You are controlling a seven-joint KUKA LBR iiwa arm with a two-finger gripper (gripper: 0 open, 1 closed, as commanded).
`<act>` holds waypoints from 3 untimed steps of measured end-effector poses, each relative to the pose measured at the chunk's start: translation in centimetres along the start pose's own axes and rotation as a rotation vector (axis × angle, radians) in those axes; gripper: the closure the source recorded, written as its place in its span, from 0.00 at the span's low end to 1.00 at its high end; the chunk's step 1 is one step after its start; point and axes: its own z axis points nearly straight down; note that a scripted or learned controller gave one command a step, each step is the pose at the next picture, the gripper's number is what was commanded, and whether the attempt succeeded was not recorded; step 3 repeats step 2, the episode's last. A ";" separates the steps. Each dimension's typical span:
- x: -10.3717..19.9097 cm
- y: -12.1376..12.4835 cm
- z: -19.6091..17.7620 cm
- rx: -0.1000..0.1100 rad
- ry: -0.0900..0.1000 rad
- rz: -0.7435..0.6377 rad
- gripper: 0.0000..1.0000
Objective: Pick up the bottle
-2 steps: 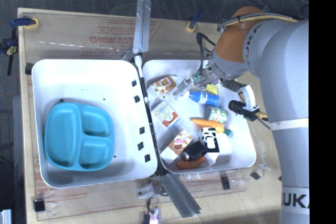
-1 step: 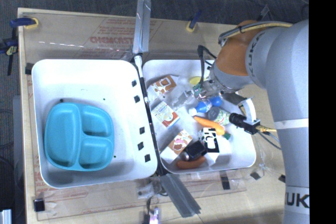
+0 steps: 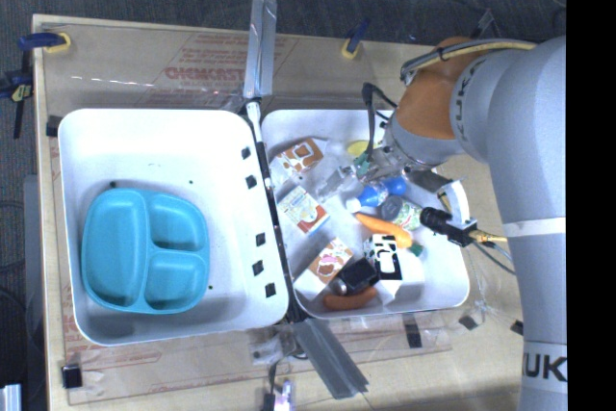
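Bottle: a clear plastic bottle [image 3: 339, 176] appears to lie on its side in the upper middle of the right bin [image 3: 445, 289], with a blue cap-like piece [image 3: 373, 195] just beside what may be its lower right end. The glare makes its outline hard to trace, so this reading is a judgement.

Long axis: it seems to run from upper left to lower right, slanting toward the arm's wrist.

Claw: the claw [image 3: 385, 170] sits low in the right bin, under the orange band [image 3: 425, 106] of the arm [image 3: 510, 140]. I cannot tell how it is set; the wrist hides it.

Bottle to claw: the bottle lies just to the view's left of the claw, very near or touching. Nothing shows that it is gripped.

Key relation: a grasp would need the claw to straddle the bottle across its narrow width, at right angles to the slanted axis.

Neighbours: printed snack packets [image 3: 300, 207] lie to the left and below; an orange carrot-like piece [image 3: 385, 226] and a black tool [image 3: 358, 274] lie lower down. The crowding may let the bottle slide or roll.

Left bin: the left bin [image 3: 96, 135] holds a blue divided tray [image 3: 144, 250], well apart from the bottle.

Surface: both bins rest on the tan surface [image 3: 135, 48].
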 end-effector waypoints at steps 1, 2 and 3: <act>0.7 -3.0 -12.6 -0.002 -0.001 -0.057 0.00; -0.2 0.0 -2.3 -0.021 -0.016 -0.098 0.00; -0.2 0.0 -2.3 -0.021 -0.016 -0.098 0.00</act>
